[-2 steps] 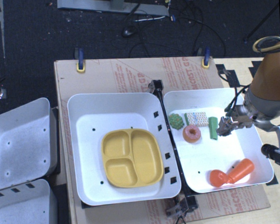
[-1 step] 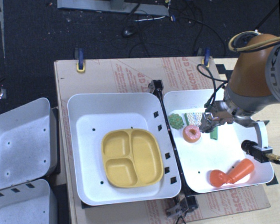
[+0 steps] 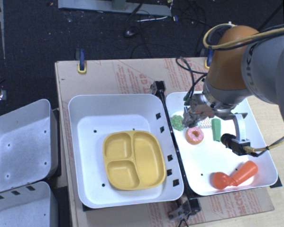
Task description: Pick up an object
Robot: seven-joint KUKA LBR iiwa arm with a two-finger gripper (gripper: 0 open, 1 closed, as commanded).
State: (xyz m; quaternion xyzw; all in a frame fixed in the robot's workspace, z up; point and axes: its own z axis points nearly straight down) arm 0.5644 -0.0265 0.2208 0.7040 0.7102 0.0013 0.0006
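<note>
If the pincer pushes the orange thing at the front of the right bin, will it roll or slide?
The orange thing has a round bulb end and a tapering body, so it would probably roll in a curve rather than straight. It looks like smooth, stiff plastic, likely light and perhaps slippery to grip. It lies near the right bin's front wall, which may stop it.

The yellow three-compartment plastic plate [image 3: 134, 160] lies in the left white bin [image 3: 81, 137]. In the right white bin [image 3: 202, 178], the pink ring donut [image 3: 195, 136] lies between a green lumpy toy [image 3: 177, 122] and a green bar [image 3: 216, 129]; the orange scoop-shaped toy [image 3: 233, 175] lies nearer the front.
</note>
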